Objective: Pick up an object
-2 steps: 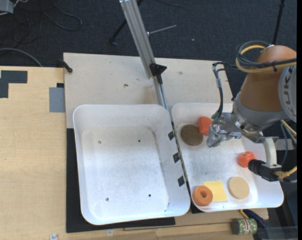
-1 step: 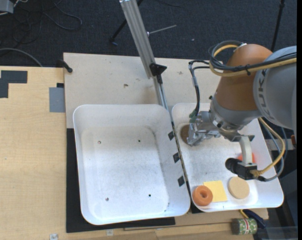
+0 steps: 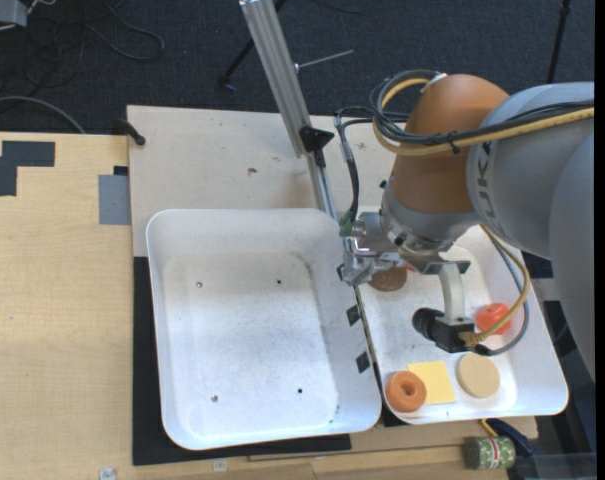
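Two shallow white bins sit side by side on the bench, both of smooth moulded plastic with rounded corners. On my feed the left bin (image 3: 242, 353) has a handful of tiny dark specks scattered over its floor. The right bin (image 3: 528, 384) holds five loose things, one of each kind.

One orange ring (image 3: 407, 391), thick and matte like a toy doughnut, lies at the near edge. One flat yellow square (image 3: 437, 378) lies just to its right, touching it. One round tan disc (image 3: 478, 375), pale and biscuit-like, lies beside the square on the right. One small red-orange piece (image 3: 493, 317), rounded and glossy, lies farther back near the right wall. One brown round piece (image 3: 389, 280) lies toward the far left of that bin, partly hidden by the arm.

One gripper (image 3: 367, 261) hangs over the divide between the bins, just left of the brown piece and closest to it of the five. I cannot tell from this angle whether it is wide or narrow, and I see nothing held in it.

One slim aluminium post (image 3: 282, 68), ridged along its length, slants up behind the bins.
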Robot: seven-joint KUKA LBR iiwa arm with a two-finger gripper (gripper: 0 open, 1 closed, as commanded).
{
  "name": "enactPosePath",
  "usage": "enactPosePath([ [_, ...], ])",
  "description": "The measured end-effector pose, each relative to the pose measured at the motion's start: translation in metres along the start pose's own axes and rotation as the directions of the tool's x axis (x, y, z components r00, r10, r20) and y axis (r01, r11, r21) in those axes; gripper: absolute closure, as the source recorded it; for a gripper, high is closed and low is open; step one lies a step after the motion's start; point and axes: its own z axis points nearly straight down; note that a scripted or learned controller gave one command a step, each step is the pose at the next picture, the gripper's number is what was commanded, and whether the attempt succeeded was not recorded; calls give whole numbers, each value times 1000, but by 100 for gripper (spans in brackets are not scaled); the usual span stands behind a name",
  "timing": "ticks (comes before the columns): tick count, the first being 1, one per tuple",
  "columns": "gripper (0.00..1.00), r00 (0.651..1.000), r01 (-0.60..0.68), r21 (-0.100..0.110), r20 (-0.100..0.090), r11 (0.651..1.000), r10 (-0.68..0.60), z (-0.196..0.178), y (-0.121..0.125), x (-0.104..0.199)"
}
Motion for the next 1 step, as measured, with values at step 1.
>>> enactPosePath([
  [1, 100, 1000, -1, 1, 0, 1000, 1, 10, 8, 47],
])
